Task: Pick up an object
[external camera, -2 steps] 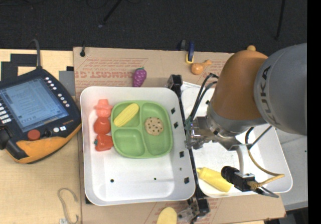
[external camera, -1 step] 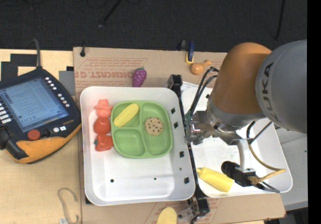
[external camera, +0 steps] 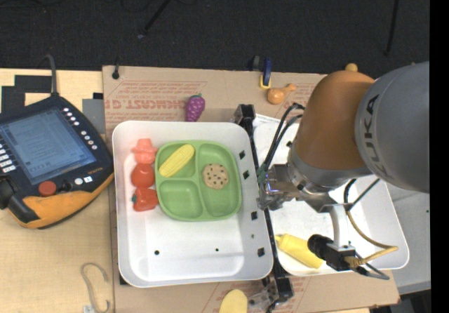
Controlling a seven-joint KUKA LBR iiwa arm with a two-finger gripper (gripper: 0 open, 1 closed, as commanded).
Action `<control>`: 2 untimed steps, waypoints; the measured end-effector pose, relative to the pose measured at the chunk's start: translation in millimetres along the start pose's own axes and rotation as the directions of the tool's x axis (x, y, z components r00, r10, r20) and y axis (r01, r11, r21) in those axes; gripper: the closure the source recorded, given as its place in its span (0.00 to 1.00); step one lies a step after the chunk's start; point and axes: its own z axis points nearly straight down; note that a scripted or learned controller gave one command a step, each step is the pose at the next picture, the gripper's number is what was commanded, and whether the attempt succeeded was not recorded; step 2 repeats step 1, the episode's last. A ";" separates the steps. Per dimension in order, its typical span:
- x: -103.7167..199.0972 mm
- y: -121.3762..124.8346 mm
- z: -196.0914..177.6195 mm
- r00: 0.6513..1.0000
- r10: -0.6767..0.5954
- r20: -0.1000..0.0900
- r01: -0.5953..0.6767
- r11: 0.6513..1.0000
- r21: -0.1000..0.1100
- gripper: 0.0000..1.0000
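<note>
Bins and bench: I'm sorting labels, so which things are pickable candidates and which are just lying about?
Candidates, in the bins:
corn cob
cookie
green tray
red toys
yellow toy

Lying about, outside:
pendant
purple grapes
orange gourd
carabiner

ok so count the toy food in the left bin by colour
yellow: 1, corn on the green tray
brown: 1, cookie
red/pink: 3, stacked beside the tray
total: 5
</note>
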 end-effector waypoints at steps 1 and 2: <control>-13.5 13.9 -0.7 1.000 -0.004 0.000 0.004 1.000 -0.003 1.00; -13.5 13.9 -0.7 1.000 -0.004 0.000 0.004 1.000 -0.003 1.00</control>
